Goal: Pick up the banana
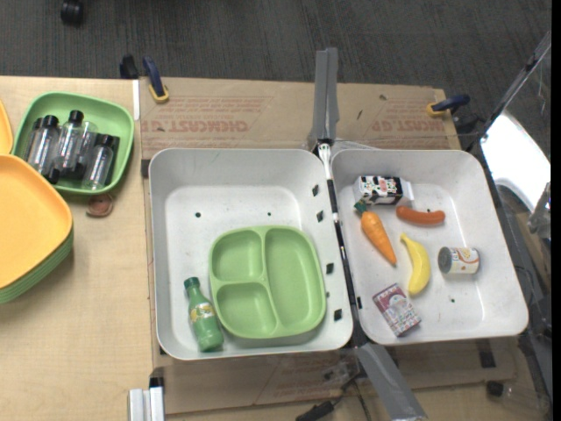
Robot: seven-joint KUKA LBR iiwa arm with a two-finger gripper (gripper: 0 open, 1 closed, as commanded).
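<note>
The yellow banana (417, 264) lies in the right white bin (500, 323), near its middle, with its length running roughly from far to near. An orange carrot (379, 235) lies just to its left, a small gap between them. A small tin can (459, 260) rests on its side just to the right of the banana. Nothing covers the banana.
The right bin also holds a red sausage (421, 216), a black-and-white carton (380, 189) and a pink packet (396, 310). In the left bin (175, 191) sit a green divided plate (266, 281) and a green bottle (202, 314). A green tray of bottles (74, 143) and orange plates (26, 226) stand far left.
</note>
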